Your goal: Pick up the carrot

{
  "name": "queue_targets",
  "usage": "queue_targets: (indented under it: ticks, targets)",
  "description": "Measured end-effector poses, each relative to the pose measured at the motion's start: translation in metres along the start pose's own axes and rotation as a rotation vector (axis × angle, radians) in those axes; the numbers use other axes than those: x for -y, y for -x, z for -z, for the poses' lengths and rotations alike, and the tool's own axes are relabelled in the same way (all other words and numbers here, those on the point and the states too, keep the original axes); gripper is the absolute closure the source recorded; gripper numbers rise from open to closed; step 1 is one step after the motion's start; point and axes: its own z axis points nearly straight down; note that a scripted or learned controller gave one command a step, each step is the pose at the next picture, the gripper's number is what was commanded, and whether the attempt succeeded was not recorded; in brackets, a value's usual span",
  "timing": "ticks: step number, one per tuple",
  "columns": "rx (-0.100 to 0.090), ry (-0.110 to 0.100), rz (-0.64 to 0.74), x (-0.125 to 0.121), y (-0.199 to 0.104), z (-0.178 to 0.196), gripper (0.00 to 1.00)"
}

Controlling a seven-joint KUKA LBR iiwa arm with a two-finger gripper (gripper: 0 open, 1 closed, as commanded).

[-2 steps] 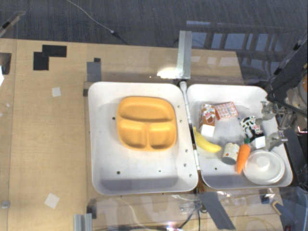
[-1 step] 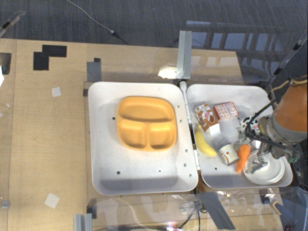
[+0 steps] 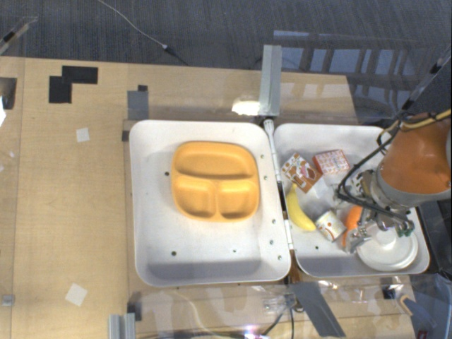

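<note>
The carrot point(image 3: 352, 222) is a small orange piece lying in the right bin point(image 3: 311, 134), near the bin's front and right of its middle. My gripper point(image 3: 361, 229) is low in that bin, directly at the carrot, with the wrist and its orange band point(image 3: 418, 162) above and to the right. The gripper's metal parts cover part of the carrot. The carrot looks to be resting on the bin floor or barely above it.
Beside the carrot are a small white cup point(image 3: 327, 224) and a banana point(image 3: 300, 214) to its left. A white bowl point(image 3: 388, 253) sits to its right, with two snack packs point(image 3: 302, 171) behind. The left bin point(image 3: 152, 260) holds a yellow divided tray point(image 3: 215, 181).
</note>
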Motion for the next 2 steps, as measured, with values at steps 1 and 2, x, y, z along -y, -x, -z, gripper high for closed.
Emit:
queue_targets:
  ticks: [1,2]
  targets:
    - [0.004,-0.003,-0.012,-0.0359,0.0207,0.0007,0.00]
    - [0.008,-0.003,-0.006,-0.0372,0.0234,0.0090,1.00]
